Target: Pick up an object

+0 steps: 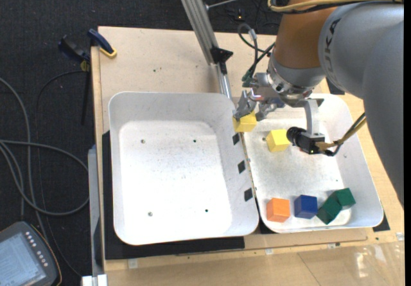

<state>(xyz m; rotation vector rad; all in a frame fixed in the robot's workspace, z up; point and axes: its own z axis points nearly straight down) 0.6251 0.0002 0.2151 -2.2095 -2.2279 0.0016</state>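
Hanging over the inner edge of the right bin (359, 169), the gripper (247, 111) has a yellow block (244, 124) at its fingertips; the block seems pinched between the fingers, though the slanted view leaves the grip itself hard to confirm. That block sits right at the seam where the two bins meet. A second yellow block (277, 141) lies just right of the gripper and a little nearer the camera, on the right bin's floor, apart from the held one. Well below the gripper, along the near edge of the same bin, an orange block (278, 209), a blue block (306, 206) and two green blocks (336, 205) sit in a row, the green pair touching. The left bin (128, 111) spreads out to the gripper's left.
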